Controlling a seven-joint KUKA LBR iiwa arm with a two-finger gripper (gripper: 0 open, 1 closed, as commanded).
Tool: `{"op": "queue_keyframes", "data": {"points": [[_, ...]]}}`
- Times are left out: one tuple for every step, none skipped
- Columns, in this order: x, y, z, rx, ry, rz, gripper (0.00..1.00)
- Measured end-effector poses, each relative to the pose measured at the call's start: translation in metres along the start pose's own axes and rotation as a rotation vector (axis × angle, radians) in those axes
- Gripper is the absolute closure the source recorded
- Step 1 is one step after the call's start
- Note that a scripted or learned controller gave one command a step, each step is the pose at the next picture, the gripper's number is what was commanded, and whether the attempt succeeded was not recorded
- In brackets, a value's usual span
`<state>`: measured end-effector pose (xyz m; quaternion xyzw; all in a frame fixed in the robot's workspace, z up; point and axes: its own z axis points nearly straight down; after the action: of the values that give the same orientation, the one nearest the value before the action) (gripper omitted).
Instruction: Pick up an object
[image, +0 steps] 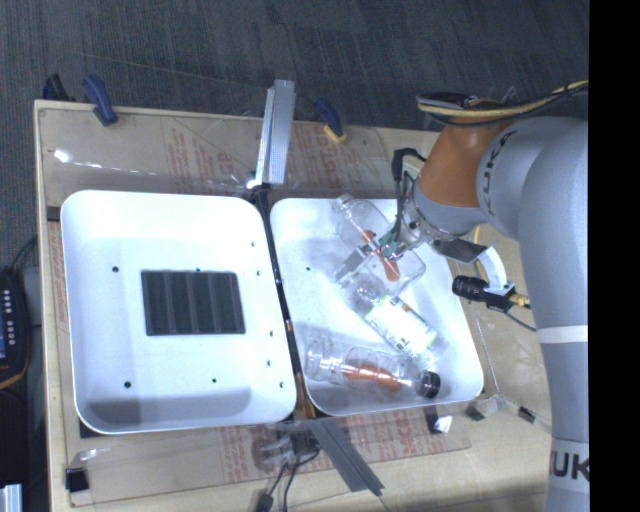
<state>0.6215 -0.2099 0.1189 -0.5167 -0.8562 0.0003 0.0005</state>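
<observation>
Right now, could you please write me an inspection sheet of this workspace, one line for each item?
Surface: wooden bench bearing two shallow white bins side by side.
Left bin: holds a dark ribbed rectangular panel lying flat.
Right bin: holds several clear plastic bottles.
Job's things: bottle with copper-coloured insert and black cap near the front wall; bottle with white label in the middle; clear bottle at the back.
Clutter: blue clamps on the bench's far edge.
Pincer: low over the back bottles; finger state unclear.
Cables: black cable at the front edge.
Surroundings: dark carpet.
</observation>
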Motion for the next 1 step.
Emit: {"op": "queue_keyframes", "data": {"points": [[0.0166, -0.0071, 0.0178, -0.01, -0.01, -0.085, 0.0]]}}
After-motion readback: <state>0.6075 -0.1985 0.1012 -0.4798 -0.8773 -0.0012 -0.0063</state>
